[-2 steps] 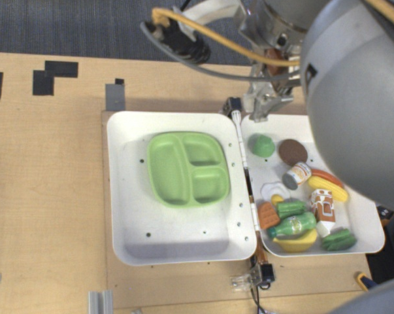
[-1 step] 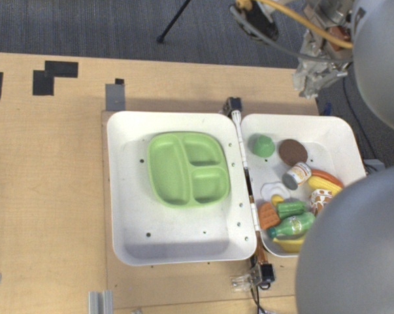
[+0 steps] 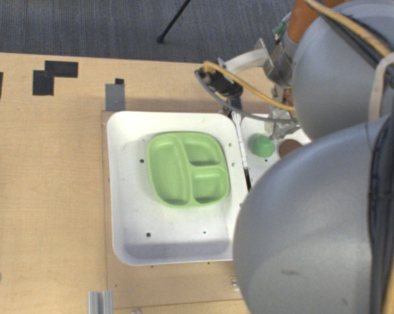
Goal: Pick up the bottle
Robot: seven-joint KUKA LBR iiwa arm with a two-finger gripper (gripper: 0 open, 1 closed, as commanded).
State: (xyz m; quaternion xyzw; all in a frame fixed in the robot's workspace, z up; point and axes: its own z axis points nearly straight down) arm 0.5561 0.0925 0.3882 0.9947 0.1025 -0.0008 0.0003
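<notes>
The left bin (image 3: pixel 128 195) is a shallow white plastic tray with rounded corners and smooth, slightly glossy walls, dotted with a few small dark holes in its floor. Near its middle, a little toward the far edge, lies a light green plate (image 3: pixel 187 169): a rounded square of matte plastic moulded into three compartments, one long one on the left side and two smaller ones stacked on the right.

The right bin (image 3: pixel 257 124) sits against the left one, and a thin strip of its white floor shows beyond the dividing rim. On that strip, near the left bin's far right corner, rests a small round green thing (image 3: pixel 262 146) with a soft sheen; it may be the bottle or its cap, but too little of it is visible to say. A brownish shape just beside it is cut off by the arm.

The arm (image 3: pixel 327 221) is a bulky, smooth grey casing of rounded shells covering the right bin, with yellow cable looping across its upper joints. The gripper's position is hidden, so I cannot tell whether it is apart or together.

The bench (image 3: pixel 46 201) is pale tan board with black tape marks along its far left edge.
</notes>
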